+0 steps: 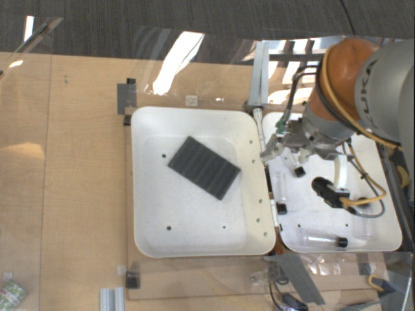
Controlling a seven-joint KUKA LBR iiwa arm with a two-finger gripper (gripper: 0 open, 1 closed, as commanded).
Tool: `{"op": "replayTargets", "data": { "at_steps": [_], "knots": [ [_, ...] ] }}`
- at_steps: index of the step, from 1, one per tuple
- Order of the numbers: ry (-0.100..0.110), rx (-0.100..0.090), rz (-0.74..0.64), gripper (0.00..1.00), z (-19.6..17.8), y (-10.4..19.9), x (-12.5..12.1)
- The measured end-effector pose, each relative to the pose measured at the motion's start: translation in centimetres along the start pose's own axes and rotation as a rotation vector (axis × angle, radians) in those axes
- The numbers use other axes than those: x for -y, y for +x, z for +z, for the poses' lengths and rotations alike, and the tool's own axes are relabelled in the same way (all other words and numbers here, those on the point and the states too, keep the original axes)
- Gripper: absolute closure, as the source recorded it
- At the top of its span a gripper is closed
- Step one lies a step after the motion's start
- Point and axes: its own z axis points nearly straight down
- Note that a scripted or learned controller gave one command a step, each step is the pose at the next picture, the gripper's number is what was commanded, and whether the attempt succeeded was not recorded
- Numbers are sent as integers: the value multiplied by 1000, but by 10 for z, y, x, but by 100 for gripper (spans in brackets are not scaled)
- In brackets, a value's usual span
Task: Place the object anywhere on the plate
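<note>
Arm (363, 89) hides the tool; dark ribbed plate (204, 167) lies tilted in left bin (149, 232).

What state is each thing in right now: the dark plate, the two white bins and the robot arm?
dark ridged plate: lying flat in the left bin, turned at an angle, nothing on it.
left bin: holds the plate.
right bin: holds small dark and clear items.
arm: hanging above the right bin.
</note>
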Motion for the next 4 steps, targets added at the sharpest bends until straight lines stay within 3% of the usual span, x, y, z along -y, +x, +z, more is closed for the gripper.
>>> {"op": "replayTargets", "data": {
  "at_steps": [1,2,3,4],
  "knots": [
    [-5,-1,-3,100,-11,1,-2],
    [-5,-1,-3,0,-11,1,-2],
    [-9,-2,-5,100,-22,2,-4],
    [-9,-2,-5,0,-22,2,-4]
  ]
}}
